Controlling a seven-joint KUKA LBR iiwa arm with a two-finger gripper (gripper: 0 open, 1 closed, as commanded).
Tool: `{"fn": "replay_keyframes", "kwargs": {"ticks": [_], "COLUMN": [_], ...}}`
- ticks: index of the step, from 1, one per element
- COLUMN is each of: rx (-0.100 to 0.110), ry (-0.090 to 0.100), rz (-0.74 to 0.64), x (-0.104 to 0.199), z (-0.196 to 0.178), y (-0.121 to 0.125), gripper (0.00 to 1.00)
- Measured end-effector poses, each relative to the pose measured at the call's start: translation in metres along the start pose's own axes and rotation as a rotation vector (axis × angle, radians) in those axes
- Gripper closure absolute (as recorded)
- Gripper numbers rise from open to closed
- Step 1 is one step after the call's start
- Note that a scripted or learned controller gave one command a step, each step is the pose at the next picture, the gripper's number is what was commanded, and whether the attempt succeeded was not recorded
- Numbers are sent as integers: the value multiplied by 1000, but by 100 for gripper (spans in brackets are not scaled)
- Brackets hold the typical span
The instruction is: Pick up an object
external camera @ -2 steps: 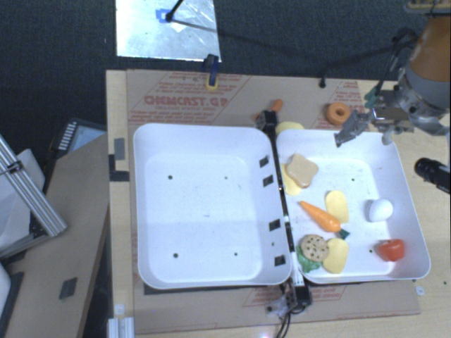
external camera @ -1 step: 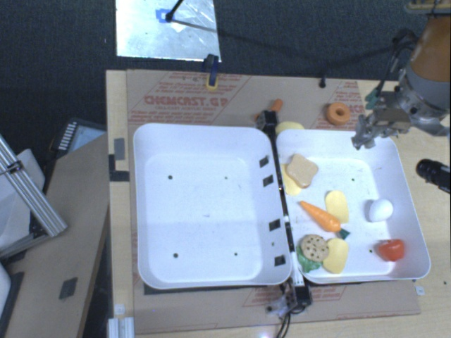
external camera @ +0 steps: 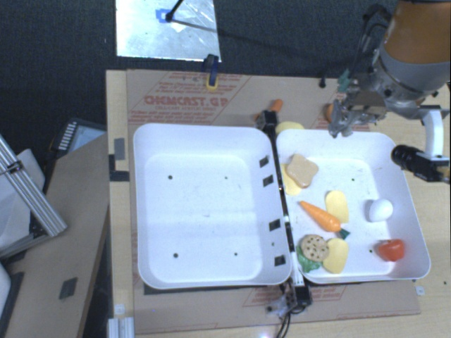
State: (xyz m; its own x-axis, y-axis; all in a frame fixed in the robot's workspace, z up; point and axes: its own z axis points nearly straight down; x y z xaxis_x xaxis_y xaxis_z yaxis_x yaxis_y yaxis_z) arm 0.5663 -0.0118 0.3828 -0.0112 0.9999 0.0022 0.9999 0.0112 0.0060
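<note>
Claw (external camera: 341, 127) hangs at the upper right of the frame above the right bin's (external camera: 411, 189) back rim, holding nothing; its opening I cannot tell. Toast slice (external camera: 301, 170) lies nearest, lower left: descend centred, straddle it, then close.

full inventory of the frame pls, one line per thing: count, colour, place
bins: 2, white, side by side on the bench
bread slice: 1, tan, right bin, upper left
carrot: 1, orange, right bin, middle
yellow pieces: 2, pale yellow, right bin, one beside the carrot, one at the front
cookie: 1, brown speckled, right bin, front left, on something green
egg: 1, white, right bin, right side
tomato: 1, red, right bin, front right
foil sheet: 1, silver, floor behind bench
arm: 1, grey with orange band, upper right
gripper: 1, above the right bin's back edge
</note>
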Motion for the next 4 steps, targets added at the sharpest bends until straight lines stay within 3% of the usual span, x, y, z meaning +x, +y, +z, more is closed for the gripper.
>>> {"fn": "replay_keyframes", "kwargs": {"ticks": [1,2,3,4], "rx": [2,0,1,0], "ry": [-2,1,-1,2], "rz": [3,0,4,1], "x": [34,108,151,220], "z": [34,13,-20,-51], "y": [82,99,104,104], "gripper": [100,100,100,100]}}
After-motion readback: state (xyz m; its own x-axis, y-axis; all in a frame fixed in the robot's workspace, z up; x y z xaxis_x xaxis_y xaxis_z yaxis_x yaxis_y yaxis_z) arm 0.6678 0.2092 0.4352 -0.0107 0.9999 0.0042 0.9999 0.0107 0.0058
